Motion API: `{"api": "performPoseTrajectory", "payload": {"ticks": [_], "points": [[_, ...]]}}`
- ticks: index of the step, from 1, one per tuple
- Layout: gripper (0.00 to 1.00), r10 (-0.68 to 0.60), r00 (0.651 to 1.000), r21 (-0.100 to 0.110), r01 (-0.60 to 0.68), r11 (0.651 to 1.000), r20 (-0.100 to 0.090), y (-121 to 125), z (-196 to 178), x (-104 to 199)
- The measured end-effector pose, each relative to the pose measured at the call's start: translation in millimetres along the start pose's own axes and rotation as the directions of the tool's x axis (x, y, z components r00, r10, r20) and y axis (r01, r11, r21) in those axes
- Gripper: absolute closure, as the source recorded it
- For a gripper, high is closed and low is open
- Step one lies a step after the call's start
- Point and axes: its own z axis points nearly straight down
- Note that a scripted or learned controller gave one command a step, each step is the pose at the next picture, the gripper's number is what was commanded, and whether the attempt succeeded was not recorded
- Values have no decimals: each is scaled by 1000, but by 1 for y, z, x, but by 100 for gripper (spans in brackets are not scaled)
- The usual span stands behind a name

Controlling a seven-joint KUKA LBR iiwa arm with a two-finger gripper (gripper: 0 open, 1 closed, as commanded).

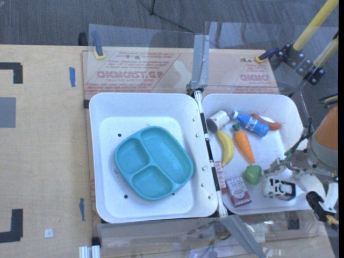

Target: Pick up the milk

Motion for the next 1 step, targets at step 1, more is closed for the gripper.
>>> {"api": "performPoseTrajectory", "payload": {"ticks": [1], "points": [[0,-360,933,-3,360,933,3,29,-6,5]]}}
